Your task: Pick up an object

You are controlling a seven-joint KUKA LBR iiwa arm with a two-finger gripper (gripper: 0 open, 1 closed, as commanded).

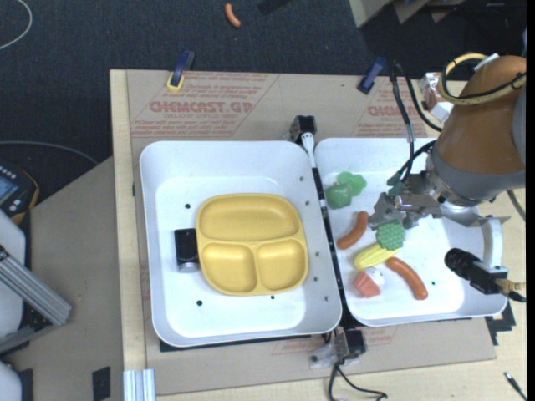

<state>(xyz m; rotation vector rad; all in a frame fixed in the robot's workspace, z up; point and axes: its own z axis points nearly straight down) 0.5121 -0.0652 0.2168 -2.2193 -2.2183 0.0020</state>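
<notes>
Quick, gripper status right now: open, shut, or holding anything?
Gripper: cannot be told from this view. It sits low in the right bin, right above the green-and-yellow toy; nothing is visibly lifted.

Right bin (435, 307) holds toy foods: green broccoli (343, 189), orange sausage (353, 230), yellow corn (371, 256). A second sausage (407, 277) and a pink piece (368, 283) lie near the front.

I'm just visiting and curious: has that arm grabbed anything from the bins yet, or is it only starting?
Nothing looks lifted yet: the toy foods lie in the right white bin. In hand: the gripper is low over the bumpy green and yellow toy corn cob; whether it grips is unclear. Left: lifting a piece. The yellow divided plate sits in the left bin.
</notes>
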